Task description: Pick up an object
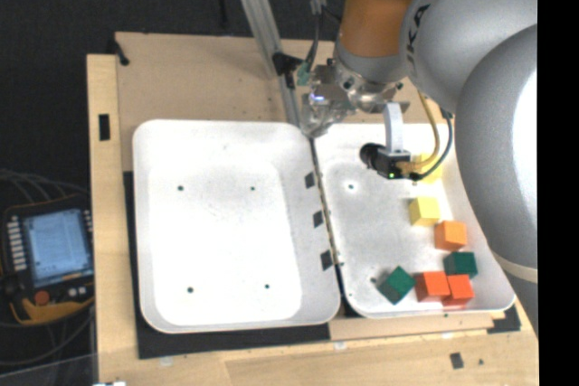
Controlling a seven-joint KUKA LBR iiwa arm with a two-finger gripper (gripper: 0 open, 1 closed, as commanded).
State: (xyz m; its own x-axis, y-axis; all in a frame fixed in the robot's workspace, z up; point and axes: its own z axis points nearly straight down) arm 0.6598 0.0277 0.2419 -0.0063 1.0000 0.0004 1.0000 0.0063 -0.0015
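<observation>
Several small blocks lie in the right bin, along its right and front side: a yellow block, an orange block, a dark green block, a second green block and two orange-red blocks side by side. Another yellow piece peeks out behind a black part of the arm. My gripper hangs low over the far left corner of the right bin, near the divide between the bins, apart from all the blocks. Nothing shows held in it.
The left bin lies beside the right one. A slanted metal post rises behind the bins, close to the gripper. The grey arm overhangs the right bin's far right part. A pendant screen sits off the bench at left.
</observation>
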